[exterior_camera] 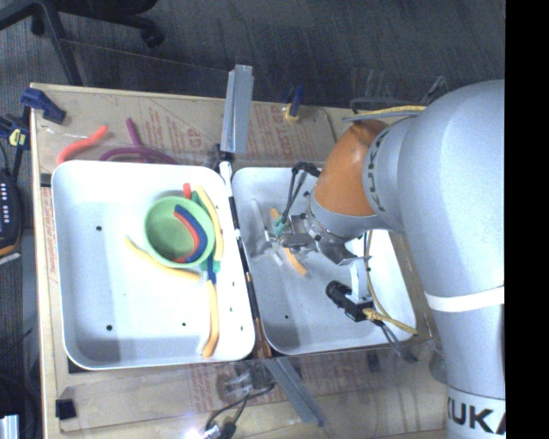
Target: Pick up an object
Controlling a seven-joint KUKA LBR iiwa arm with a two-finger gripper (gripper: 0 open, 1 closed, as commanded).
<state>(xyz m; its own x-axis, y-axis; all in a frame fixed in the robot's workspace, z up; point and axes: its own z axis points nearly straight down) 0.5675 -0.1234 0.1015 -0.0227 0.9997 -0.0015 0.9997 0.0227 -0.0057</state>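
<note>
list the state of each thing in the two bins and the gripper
round green bowl: upright in left white bin, holding red and blue curved pieces
long yellow strip: lying by the left bin's right wall
small orange piece: lying in right white bin, by the gripper
gripper: lowered into the right bin, fingers unclear

Looks like a robotics lab: plywood bench (171,116) clamped at the edges, two white bins (86,257) side by side, loose cables (129,154), office-chair base (94,21) on dark carpet.
</note>
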